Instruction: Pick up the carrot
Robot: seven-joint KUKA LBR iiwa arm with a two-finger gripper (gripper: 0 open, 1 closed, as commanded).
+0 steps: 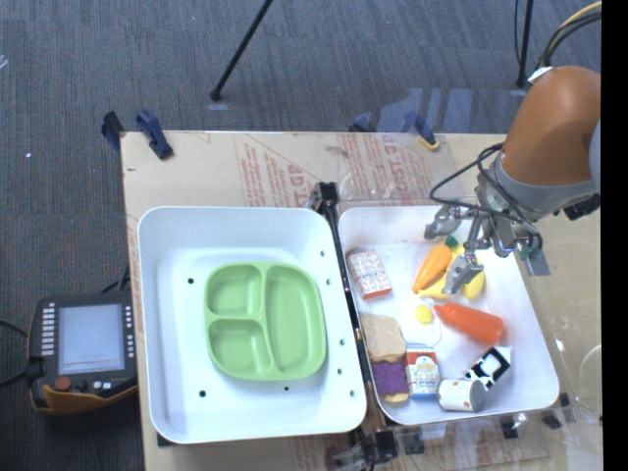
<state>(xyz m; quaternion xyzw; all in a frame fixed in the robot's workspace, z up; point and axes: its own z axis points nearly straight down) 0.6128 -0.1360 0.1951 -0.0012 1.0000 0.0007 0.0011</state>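
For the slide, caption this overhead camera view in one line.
Two-finger gripper poised over the orange toy carrot in the right white bin.

Gripper (459, 263) beside carrot (432, 267) (perhaps touching).

Green divided plate (266, 321) in left bin (157, 263); right bin (535, 332) with toast (382, 337), orange bottle (470, 322), cup (461, 394).

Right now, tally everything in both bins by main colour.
Orange: 2 (carrot, orange bottle)
Yellow: 1 (yellow piece)
Green: 1 (divided plate)
Tan: 1 (bread slice)
Purple: 1 (purple block)
White or mixed: 5 (fried egg, red-and-white packet, small carton, white cup, black-and-white piece)
Total: 11
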